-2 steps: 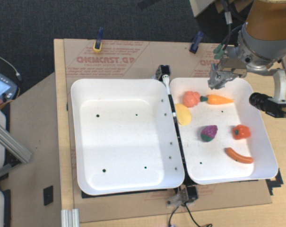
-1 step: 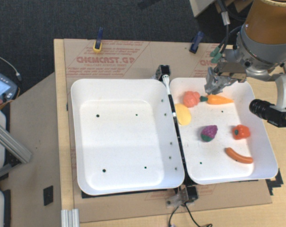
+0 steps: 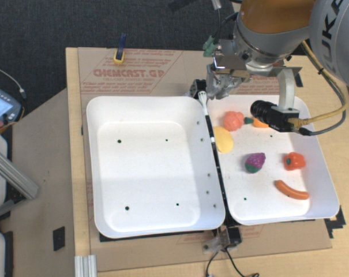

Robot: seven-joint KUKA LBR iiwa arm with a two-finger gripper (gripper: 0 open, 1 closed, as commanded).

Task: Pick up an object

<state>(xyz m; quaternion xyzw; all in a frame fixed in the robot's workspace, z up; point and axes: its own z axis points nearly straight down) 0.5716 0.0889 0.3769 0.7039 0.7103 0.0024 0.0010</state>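
Note:
The right bin (image 3: 312, 203) holds several toy foods: a pink-orange piece (image 3: 233, 120), a yellow piece (image 3: 223, 138) against the divider, a purple grape bunch (image 3: 255, 161), a red one with a green top (image 3: 294, 161) and an orange sausage shape (image 3: 291, 190). A small orange item (image 3: 259, 122) is partly hidden behind a black cylinder (image 3: 275, 115) mounted on the arm. My gripper (image 3: 219, 85) hangs over the right bin's far left corner, above and behind the pink-orange piece, touching none of the toys.
The left bin (image 3: 99, 154) lies beside the right one, sharing a middle rim (image 3: 211, 149). Both rest on a cardboard sheet (image 3: 145, 71). A yellow and blue clamp (image 3: 120, 51) sits at the back. Cables loop from the arm on the right (image 3: 330, 117).

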